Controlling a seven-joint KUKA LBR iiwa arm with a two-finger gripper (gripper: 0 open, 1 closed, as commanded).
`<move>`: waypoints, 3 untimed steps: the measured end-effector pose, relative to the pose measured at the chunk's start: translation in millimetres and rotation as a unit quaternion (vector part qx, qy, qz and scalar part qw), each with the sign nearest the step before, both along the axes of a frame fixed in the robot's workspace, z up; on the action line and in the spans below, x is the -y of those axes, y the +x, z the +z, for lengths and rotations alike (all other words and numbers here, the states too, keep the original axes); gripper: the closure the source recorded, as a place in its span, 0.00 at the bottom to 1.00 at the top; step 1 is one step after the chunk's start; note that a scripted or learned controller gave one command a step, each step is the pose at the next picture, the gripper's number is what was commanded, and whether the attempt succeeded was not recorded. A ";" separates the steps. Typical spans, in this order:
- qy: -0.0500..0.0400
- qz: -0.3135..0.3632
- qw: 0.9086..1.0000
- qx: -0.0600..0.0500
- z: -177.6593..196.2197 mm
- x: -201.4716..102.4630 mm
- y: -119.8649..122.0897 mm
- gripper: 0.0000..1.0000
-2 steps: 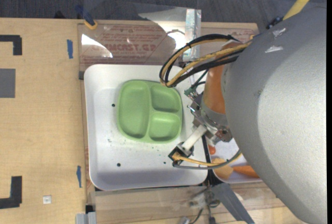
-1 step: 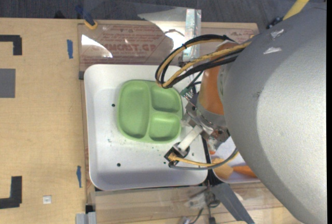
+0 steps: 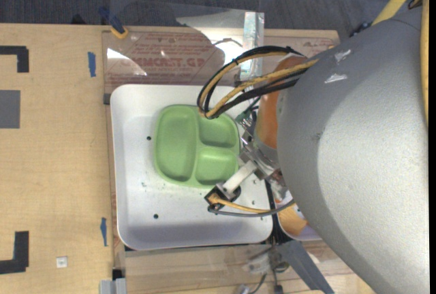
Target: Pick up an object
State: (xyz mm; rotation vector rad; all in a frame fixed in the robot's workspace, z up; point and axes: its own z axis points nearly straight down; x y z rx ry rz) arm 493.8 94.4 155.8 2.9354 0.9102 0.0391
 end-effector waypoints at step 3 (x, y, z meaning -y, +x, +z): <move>0.004 -0.085 0.996 0.005 0.8 1.8 2.6 0.00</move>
